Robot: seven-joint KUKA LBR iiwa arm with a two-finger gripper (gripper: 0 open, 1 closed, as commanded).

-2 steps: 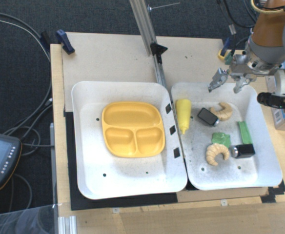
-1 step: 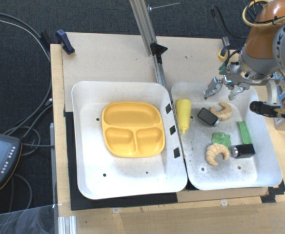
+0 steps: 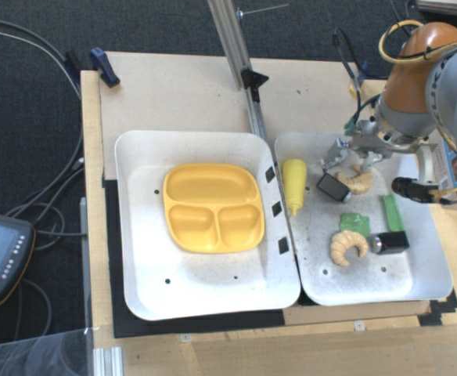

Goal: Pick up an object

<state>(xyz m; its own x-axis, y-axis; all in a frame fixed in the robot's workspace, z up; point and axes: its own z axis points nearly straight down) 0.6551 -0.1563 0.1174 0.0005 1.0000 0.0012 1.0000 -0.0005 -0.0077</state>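
Pale tan pastry piece (image 3: 361,181) lay at the back of the right bin (image 3: 424,276), directly under the pincer (image 3: 352,157); pincer state could not be told. Beside it one black block (image 3: 332,187). Also one croissant (image 3: 347,246), one yellow bottle (image 3: 293,184), one green stick (image 3: 391,212). Left bin (image 3: 134,288) held one yellow divided tray (image 3: 212,207).

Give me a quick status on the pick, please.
Tool low in right bin, over tan pastry. Black block touching it. Nothing seen held.
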